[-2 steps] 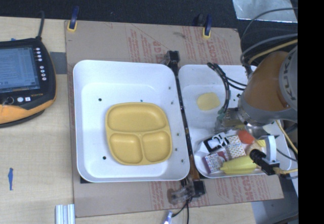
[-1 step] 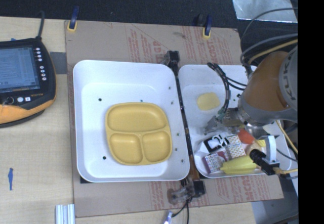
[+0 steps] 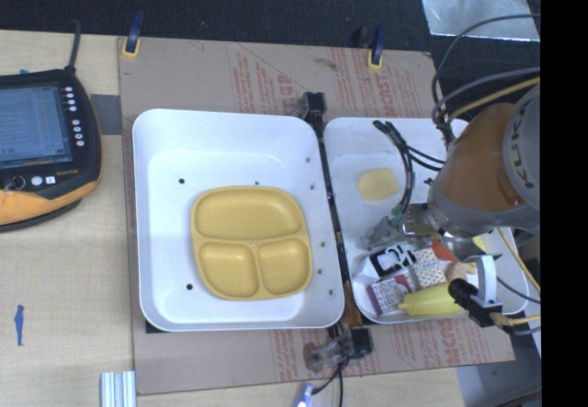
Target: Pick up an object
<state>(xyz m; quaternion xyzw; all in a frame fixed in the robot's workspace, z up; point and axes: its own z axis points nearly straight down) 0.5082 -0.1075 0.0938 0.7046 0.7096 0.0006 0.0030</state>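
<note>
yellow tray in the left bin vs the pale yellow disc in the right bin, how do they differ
The yellow tray is large, a rounded rectangle with three compartments; the pale yellow disc is small, round and plain. The tray is a stronger yellow, the disc paler. Both lie flat on a white bin floor.

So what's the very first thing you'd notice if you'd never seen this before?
Probably the big yellow plastic plate with three compartments, lying flat in the left white bin. Next, the grey robot arm with its orange band, leaning over the right white bin, where a yellow banana-shaped toy and small packets lie in the near corner.
</note>
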